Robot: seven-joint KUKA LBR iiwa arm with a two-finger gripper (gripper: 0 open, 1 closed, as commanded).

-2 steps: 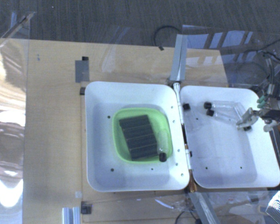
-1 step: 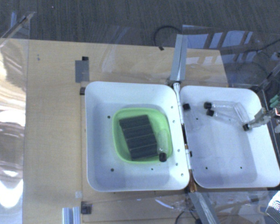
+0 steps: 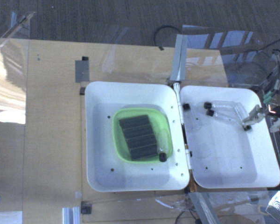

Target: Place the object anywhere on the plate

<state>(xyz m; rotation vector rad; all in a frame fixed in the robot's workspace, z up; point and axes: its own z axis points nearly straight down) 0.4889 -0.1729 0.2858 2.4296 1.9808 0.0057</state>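
Inspecting the bench (image 3: pixel 42 125) from above, we find two white bins side by side. The left bin (image 3: pixel 91 139) holds a green plate (image 3: pixel 117 125), set slightly right of the bin's centre. A dark ribbed block (image 3: pixel 138 137) lies flat on the plate, turned at a slight angle, well inside the rim. We record this as the task's thing, resting on the plate and well apart from the gripper. A small black knob (image 3: pixel 162 157) sits at the plate's lower right edge; we cannot tell what it belongs to.

The right bin (image 3: pixel 224 171) contains a clear plastic piece (image 3: pixel 226 110) near its upper wall, with small black caps (image 3: pixel 208 106) just beside it on the left.

The gripper (image 3: pixel 249 121) shows at the right bin's right side, near the clear piece's right end. We cannot tell whether it is released or clenched, and we see nothing held in it.
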